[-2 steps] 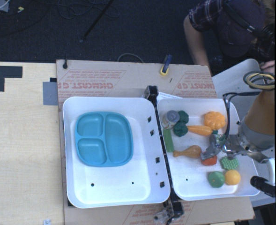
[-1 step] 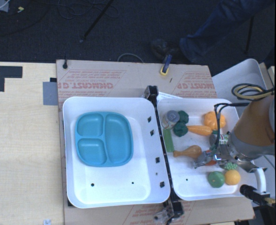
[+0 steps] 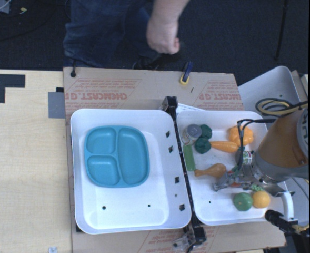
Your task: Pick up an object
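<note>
Brown drumstick toy [image 3: 211, 170] just above claw [image 3: 224, 183].

The bench is viewed from one fixed camera above, angled down at a slant. Both white bins are taken in together, the left bin [image 3: 91, 215] and the right bin [image 3: 218, 215], side by side across the middle. The arm [image 3: 281, 146] is seen entering from the right edge. The floor beyond the bench is caught along the top
</note>
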Action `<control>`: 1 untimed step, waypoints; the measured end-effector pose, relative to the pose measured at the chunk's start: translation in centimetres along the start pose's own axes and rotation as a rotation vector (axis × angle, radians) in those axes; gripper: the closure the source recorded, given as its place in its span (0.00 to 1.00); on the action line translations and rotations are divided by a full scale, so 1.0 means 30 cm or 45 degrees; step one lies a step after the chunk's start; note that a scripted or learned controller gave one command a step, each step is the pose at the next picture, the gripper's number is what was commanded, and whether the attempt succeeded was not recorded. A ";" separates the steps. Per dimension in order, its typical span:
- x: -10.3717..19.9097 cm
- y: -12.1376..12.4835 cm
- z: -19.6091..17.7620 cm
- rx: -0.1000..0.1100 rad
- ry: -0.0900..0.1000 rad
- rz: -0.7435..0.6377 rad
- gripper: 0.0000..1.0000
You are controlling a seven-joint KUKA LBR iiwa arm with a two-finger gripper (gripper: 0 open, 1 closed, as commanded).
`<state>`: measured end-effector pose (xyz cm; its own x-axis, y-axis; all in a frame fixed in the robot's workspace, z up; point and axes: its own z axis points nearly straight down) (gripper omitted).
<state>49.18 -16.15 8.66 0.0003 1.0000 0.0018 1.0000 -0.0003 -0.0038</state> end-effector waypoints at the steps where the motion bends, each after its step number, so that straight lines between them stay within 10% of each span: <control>1: -0.005 0.001 -0.039 -0.002 0.001 0.007 1.00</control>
<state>49.22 -16.30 9.83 0.0054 1.0000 0.0022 1.0000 -0.0054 -0.0022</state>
